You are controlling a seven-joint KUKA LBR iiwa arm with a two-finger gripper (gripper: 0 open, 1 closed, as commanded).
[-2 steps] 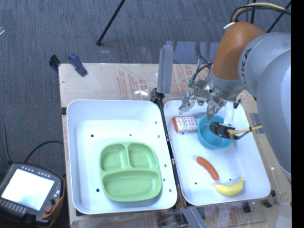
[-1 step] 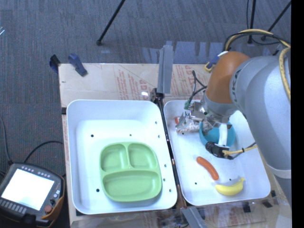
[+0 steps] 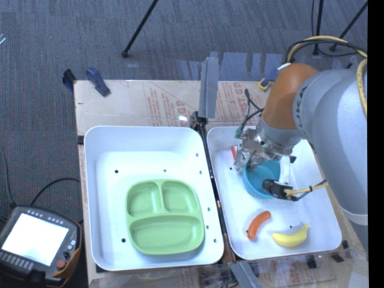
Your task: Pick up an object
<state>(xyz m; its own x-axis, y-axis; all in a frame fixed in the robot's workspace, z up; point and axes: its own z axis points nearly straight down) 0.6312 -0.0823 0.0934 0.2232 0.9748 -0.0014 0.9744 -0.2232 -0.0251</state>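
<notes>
jaws (image 3: 245, 159) over blue bowl (image 3: 262, 180) | R bin (image 3: 324, 221) | banana (image 3: 290, 236) nr front

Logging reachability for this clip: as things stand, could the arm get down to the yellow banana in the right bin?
Probably yes. The banana lies uncovered near the right bin's front edge, apart from the orange sausage; the pincer is in the same bin, by the blue bowl.

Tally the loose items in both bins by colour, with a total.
Green: 1, divided plate, left bin
Blue: 1, bowl, right bin, under the gripper
Orange: 1, sausage-shaped piece, right bin
Yellow: 1, banana, right bin
Total: 4. A small orange-red sliver by the gripper is too hidden to count.
</notes>
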